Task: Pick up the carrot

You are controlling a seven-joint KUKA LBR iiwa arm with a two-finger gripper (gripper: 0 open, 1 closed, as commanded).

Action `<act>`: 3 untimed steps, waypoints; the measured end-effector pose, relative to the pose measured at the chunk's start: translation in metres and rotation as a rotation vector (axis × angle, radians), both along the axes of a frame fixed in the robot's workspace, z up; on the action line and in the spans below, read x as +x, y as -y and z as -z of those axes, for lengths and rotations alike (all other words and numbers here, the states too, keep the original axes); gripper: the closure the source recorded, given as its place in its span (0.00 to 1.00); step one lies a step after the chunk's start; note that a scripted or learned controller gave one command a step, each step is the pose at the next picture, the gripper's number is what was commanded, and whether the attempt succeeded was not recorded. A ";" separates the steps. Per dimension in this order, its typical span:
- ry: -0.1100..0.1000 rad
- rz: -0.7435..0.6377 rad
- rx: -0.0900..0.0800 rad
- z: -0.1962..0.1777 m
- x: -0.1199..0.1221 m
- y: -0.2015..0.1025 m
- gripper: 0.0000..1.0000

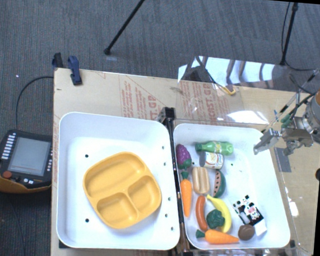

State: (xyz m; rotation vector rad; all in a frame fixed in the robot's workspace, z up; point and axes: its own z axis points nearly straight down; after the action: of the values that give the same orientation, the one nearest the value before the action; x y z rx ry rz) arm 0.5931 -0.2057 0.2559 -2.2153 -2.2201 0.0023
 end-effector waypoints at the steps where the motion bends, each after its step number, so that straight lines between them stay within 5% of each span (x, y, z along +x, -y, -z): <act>1: -0.012 -0.169 0.006 0.116 -0.036 -0.085 0.00; 2: -0.006 -0.105 0.000 0.171 -0.065 -0.112 0.00; 3: -0.008 -0.095 0.004 0.161 -0.065 -0.111 1.00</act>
State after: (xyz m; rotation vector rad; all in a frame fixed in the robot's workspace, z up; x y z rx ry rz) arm 0.5286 -0.0951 0.0950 -2.1018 -2.3158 0.0069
